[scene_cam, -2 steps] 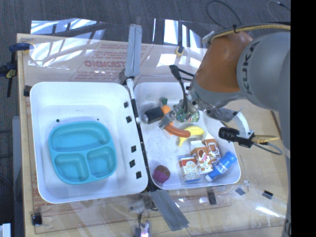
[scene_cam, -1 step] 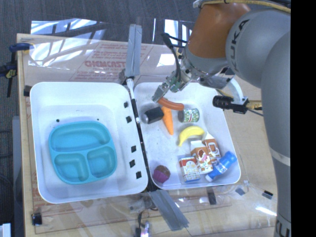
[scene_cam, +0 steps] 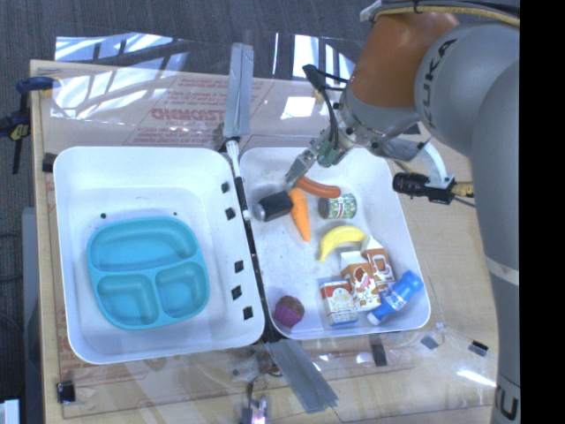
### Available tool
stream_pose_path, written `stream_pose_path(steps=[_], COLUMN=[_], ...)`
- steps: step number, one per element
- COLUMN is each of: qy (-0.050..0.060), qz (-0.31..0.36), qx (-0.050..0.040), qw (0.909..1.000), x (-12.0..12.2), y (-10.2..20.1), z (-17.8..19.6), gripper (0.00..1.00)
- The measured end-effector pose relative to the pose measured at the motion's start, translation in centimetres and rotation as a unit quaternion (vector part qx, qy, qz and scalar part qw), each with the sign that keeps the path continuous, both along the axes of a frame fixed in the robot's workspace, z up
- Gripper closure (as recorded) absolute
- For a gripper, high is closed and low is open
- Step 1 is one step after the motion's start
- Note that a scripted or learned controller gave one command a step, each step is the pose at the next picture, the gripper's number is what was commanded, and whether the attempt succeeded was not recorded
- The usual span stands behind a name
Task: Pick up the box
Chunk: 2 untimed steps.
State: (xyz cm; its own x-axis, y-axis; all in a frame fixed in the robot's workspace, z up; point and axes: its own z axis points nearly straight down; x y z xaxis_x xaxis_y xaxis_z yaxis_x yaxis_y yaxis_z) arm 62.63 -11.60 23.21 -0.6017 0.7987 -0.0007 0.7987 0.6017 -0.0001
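Approach step, box not yet grasped. Two-finger gripper (scene_cam: 300,168) hovered far side of curved yellow plastic banana (scene_cam: 340,240), finger state impossible to tell. Needed next: travel past banana to printed white-and-brown cardboard box (scene_cam: 340,299), then descend.

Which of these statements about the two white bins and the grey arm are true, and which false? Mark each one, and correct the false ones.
1. The turquoise three-compartment plastic tray lies in the left white bin. True.
2. The yellow toy banana lies in the left bin. False: it lies in the right white bin.
3. The small printed cardboard boxes sit near the right bin's front corner, beside the blue plastic bottle. True.
4. The gripper holds one of the boxes. False: it is at the bin's far end, above the red toy sausage, apart from the boxes.
5. The orange toy carrot lies on the tray. False: it lies in the right bin.
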Motion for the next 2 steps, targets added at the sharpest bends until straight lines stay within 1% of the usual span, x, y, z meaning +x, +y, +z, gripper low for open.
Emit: stream_pose_path(steps=[1,2], qy=[0.001,0.001], qz=[0.005,0.008], qx=[-0.0003,-0.0003], qw=[1.0000,1.0000], x=[-2.01,-1.92], y=[-0.91,-0.79], z=[-1.99,-0.99], gripper=[1.00,1.00])
